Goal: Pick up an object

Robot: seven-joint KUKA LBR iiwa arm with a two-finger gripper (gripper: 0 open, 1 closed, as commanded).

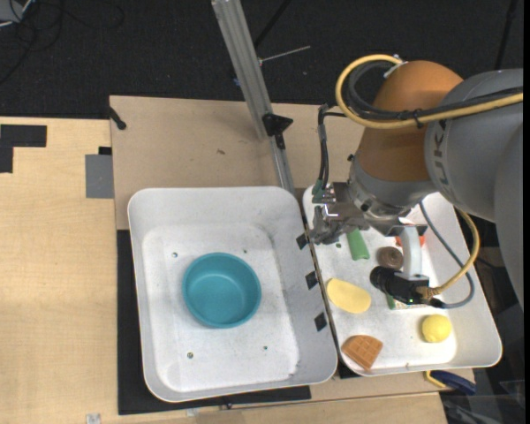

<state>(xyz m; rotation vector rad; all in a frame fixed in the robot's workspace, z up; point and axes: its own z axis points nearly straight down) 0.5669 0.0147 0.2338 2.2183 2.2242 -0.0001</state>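
Arm (442, 148) reaches over right bin (477, 347), gripper (329, 219) low at that bin's upper-left corner; can't tell its state or whether it grips anything. Right bin holds green stick (359, 244), yellow oval (348, 296), yellow ball (436, 328), waffle-like piece (363, 352). Left bin (159, 228) holds teal bowl (221, 290).

The arm (477, 140) has smooth grey rounded casings, with a glossy orange band (406, 104) above the wrist. A yellow cable (371, 64) loops over the band and runs along the grey link. Below sits a grey metal gripper (325, 222) with black cabling near it.
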